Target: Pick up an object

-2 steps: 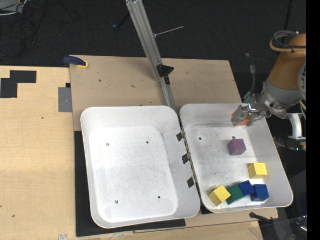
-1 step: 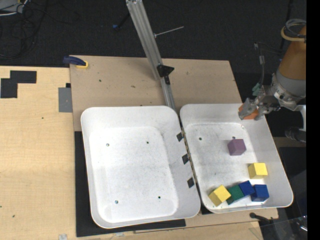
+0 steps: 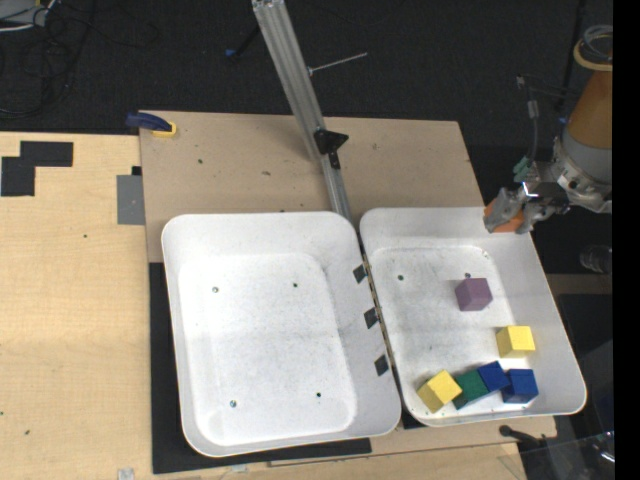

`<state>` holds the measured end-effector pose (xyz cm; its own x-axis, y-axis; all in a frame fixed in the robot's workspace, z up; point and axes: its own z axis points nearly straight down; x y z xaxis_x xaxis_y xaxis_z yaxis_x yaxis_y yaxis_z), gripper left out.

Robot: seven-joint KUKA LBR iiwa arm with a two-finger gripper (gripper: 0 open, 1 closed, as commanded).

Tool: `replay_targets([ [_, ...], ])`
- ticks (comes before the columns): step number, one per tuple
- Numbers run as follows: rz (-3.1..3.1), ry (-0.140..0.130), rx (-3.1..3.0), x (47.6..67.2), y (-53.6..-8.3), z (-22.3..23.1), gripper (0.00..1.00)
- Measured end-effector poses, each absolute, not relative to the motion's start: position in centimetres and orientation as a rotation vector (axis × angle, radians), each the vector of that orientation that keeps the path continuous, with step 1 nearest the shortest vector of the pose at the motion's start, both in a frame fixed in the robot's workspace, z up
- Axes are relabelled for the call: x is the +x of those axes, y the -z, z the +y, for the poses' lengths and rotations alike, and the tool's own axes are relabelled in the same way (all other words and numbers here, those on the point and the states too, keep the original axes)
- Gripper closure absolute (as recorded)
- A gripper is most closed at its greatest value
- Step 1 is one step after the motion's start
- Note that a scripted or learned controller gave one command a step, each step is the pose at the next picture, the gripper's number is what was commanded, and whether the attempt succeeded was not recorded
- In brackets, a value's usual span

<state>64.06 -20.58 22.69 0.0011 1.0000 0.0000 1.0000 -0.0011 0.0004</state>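
I see the gripper (image 3: 510,214) over the right bin's (image 3: 440,236) far rim, fingers clamped on an orange object (image 3: 511,223).

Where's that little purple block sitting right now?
The purple block lies in the right-hand bin, alone near its middle, apart from the yellow block below it and the cluster of blocks along the bin's near edge.

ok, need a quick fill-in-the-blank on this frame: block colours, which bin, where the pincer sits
1. All the blocks lie in the ____ bin.
2. The block nearest the pincer is the ____ one.
3. Two yellow blocks show, and ____ blue blocks.
4. The green block sits between a yellow block and a ____ one.

Missing words: right; purple; two; blue
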Motion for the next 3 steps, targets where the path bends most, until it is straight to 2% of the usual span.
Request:
replay_targets([
  [1,2.229,0.001,2.221,62.7,-23.6,-15.3,1.00],
  [2,2.231,0.003,2.222,61.8,-22.4,-9.7,1.00],
  [3,2.230,0.003,2.221,61.3,-23.2,-4.9,1.00],
])
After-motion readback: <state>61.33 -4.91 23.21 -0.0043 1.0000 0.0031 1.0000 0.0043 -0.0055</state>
